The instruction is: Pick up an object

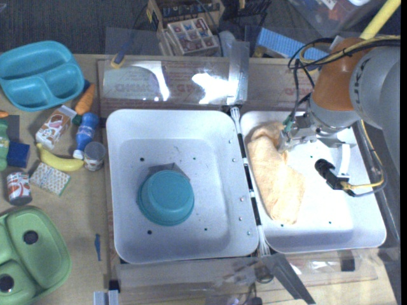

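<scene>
In the right bin (365, 230), bare floor lies open at five o'clock (the tan cloth (276, 176) fills its nine o'clock side); the teal bowl (166, 197) occupies the left bin's (127, 132) centre.

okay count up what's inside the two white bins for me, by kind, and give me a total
Bowl, teal, upside down: 1
Cloth, tan: 1
Total: 2
</scene>
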